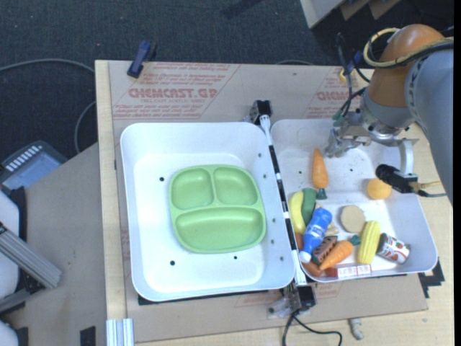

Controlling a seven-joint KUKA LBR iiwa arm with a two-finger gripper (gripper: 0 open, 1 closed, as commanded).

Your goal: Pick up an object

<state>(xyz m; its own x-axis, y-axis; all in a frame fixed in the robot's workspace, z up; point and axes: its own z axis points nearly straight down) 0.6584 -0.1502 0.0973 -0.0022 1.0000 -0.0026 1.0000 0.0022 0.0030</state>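
Note:
The right bin [414, 215] holds several toy foods. An orange carrot [319, 168] lies upright near its back left. A yellow lemon-like fruit [378, 188] sits toward the right wall. Along the front lie a banana [296, 212], a green vegetable [309, 203], a blue bottle [315, 231], a tan round biscuit [351, 218], a corn cob [369, 241], a small can [393, 250] and a second small carrot [334, 254]. My gripper [340, 143] hangs low over the back of this bin, just right of and above the upright carrot, with nothing seen in it.
The left bin [144, 157] bears a green divided plate [216, 208]. A black clamp [261, 111] sits where the bins meet at the back. The grey arm with its orange band [403, 49] reaches in from the upper right. A blue clip [140, 58] lies on the board's back left.

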